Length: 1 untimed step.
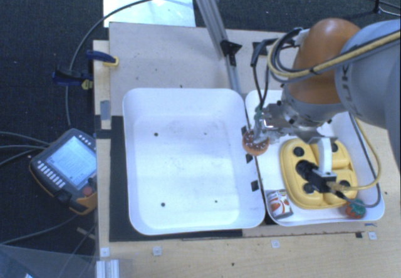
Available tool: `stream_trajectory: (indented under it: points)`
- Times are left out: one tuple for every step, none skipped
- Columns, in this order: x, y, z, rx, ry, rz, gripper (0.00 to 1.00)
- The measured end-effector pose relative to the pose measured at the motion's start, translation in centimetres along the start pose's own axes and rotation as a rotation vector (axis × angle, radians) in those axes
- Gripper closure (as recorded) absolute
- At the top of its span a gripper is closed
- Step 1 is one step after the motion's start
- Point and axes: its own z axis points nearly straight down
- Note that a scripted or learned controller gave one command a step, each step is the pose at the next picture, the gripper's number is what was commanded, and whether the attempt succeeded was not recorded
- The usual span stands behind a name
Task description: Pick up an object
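The pincer (258,134) is low over the left edge of the right bin (268,176), just above a small round brown object (254,143) that lies on the rims between the two bins. I cannot tell its state. In the right bin lie a yellow toy (307,173) and a small can (279,203) near the front edge of the worktop (164,54).

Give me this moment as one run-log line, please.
gripper over right bin left edge | brown round object at tip | grasp unconfirmed
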Motion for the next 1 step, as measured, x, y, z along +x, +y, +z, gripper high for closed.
stream_trajectory:
  points:
    - [5.25,0.03,-1.12,-0.002,0.001,-0.002,1.00]
